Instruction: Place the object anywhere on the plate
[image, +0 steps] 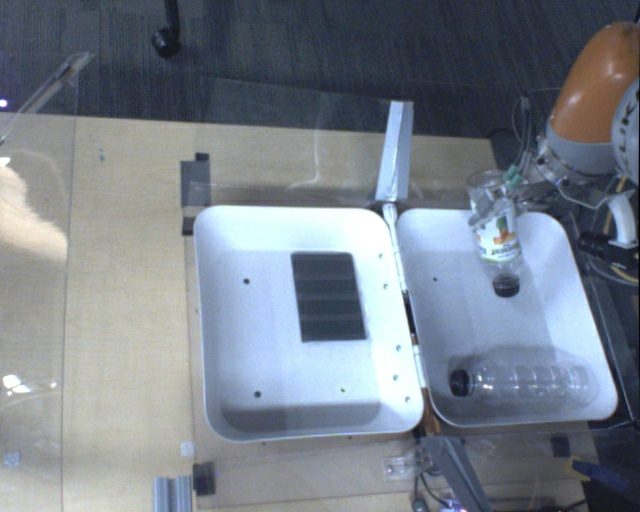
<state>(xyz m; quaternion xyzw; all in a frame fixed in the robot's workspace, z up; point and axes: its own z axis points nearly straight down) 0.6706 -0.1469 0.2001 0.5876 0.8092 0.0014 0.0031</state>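
A small clear plastic bottle (497, 235) with a label and a dark cap hangs cap-down over the back of the right bin (440, 240). My gripper (507, 192) reaches in from the upper right and is shut on the bottle's upper end. The plate (327, 297) is a dark ribbed rectangle lying flat in the middle of the left bin (230, 330), well to the left of the gripper. Above the gripper, the arm's orange band (595, 85) fills the top right corner.
A larger clear bottle (520, 381) with a dark cap lies on its side along the right bin's front wall. A raised divider (400, 290) separates the two bins. Cables (610, 240) run beside the right bin's right edge.
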